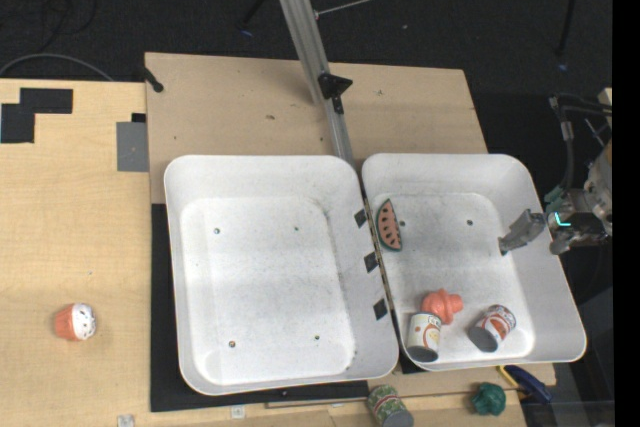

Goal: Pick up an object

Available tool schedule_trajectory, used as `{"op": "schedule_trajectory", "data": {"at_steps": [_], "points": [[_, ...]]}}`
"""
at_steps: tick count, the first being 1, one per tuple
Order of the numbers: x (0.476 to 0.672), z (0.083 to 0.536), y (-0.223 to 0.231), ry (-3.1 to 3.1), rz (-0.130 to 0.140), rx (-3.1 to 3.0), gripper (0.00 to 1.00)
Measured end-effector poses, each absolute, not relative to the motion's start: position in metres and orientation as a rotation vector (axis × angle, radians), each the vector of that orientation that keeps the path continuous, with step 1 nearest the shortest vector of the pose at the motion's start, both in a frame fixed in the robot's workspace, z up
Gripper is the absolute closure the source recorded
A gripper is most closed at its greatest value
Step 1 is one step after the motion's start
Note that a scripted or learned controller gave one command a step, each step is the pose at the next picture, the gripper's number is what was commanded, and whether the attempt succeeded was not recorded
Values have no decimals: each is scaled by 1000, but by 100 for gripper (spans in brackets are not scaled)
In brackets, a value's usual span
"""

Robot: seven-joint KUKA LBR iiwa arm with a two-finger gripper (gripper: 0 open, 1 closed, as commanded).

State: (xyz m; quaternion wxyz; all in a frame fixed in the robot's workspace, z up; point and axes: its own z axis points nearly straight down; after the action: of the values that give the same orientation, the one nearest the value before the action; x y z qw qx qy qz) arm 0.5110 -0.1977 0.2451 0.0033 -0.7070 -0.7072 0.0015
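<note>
We see the claw (524, 232) at the right bin's (455, 177) right rim, arm mostly cut off by the frame edge; we cannot tell its grip state. Below-left of it lie a can (493, 327), orange toy (441, 304) and cup (424, 335); farther left, a watermelon slice (388, 225).

Two white bins side by side, right bin (470, 185) with watermelon slice (388, 225), orange toy (442, 304), two small cans (425, 335), gripper (535, 227) above its right rim
</note>
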Motion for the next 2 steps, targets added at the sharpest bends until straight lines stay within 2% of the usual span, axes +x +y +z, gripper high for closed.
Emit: {"op": "schedule_trajectory", "data": {"at_steps": [1, 2], "points": [[512, 247, -198, -2219, 1, -2220, 0], [514, 203, -193, -2217, 5, -2216, 0]]}}
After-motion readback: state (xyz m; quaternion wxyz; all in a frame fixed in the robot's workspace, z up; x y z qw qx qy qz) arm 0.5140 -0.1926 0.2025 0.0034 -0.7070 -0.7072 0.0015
